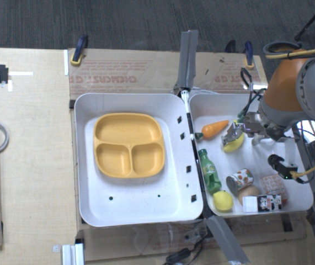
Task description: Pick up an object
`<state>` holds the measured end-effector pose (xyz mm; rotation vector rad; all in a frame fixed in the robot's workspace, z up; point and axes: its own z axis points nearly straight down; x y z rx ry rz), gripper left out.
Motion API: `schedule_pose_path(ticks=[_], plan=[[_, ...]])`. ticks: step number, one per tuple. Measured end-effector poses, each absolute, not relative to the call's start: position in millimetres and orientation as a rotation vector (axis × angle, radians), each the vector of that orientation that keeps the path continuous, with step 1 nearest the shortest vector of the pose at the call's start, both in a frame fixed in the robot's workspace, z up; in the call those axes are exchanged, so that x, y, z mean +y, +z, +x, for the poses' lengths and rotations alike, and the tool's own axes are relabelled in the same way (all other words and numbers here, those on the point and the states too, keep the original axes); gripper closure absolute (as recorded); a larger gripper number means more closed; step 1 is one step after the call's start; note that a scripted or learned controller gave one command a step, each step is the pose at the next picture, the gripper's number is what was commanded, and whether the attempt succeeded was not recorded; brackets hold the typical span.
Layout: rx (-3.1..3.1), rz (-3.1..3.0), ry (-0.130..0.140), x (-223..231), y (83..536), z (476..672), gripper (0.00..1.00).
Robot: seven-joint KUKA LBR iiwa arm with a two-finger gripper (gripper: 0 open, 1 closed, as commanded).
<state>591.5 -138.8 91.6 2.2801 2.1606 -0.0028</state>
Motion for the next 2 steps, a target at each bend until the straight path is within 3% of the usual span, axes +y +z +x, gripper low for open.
schedule_pose_path(ticks=[1, 2], plan=[[2.158, 2.283, -0.004, -139, 100, 591.4, 1.0], [2.04, 2.387, -0.002, -114, 244, 641.5, 1.0]])
